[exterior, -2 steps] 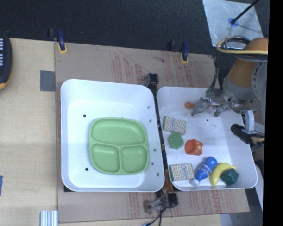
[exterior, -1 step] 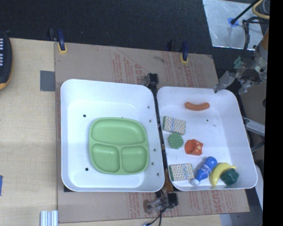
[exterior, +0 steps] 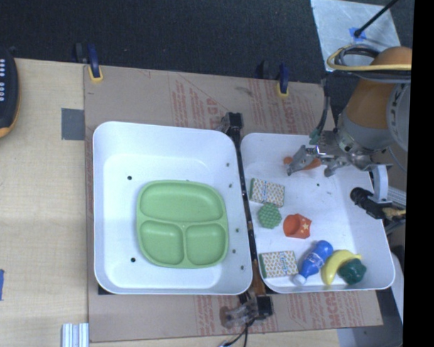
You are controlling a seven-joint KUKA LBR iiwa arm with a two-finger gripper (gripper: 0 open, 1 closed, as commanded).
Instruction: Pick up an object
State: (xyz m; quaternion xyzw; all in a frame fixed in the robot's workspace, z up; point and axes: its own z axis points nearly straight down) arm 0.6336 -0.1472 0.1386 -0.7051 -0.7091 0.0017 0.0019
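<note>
While the pincer [exterior: 315, 163] hangs spread over the right bin [exterior: 374, 246], a small orange piece [exterior: 311, 164] lies between its fingers.

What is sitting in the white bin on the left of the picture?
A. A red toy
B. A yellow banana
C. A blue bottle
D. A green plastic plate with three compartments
D: the green three-compartment plastic plate lies flat in the left white bin, while the yellow banana and blue bottle lie in the right white bin.
</note>
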